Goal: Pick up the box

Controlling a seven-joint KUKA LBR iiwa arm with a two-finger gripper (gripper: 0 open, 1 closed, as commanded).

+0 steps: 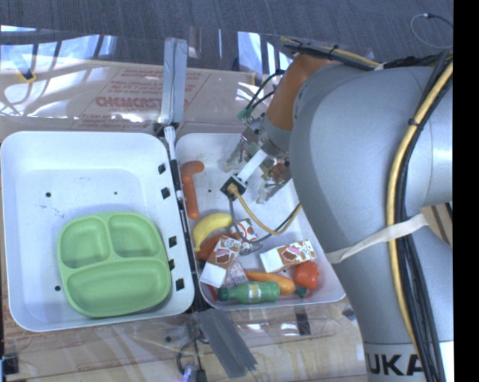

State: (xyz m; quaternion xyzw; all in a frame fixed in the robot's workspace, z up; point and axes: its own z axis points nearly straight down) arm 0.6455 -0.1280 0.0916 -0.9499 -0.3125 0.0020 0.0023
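Observation:
A small white and red box [288, 256] lies near the front of the right bin [210, 147]. A second printed box [223, 253] lies to its left, beside a yellow banana [210, 228]. My gripper [262, 164] hangs over the back half of the right bin, behind both boxes and apart from them. The large grey arm hides the bin's right side.
An orange sausage [192, 188] lies along the right bin's left wall. A red tomato [307, 274], a carrot [270, 278] and a green bottle [251, 293] crowd its front edge. The left bin [33, 173] holds a green divided plate [112, 263].

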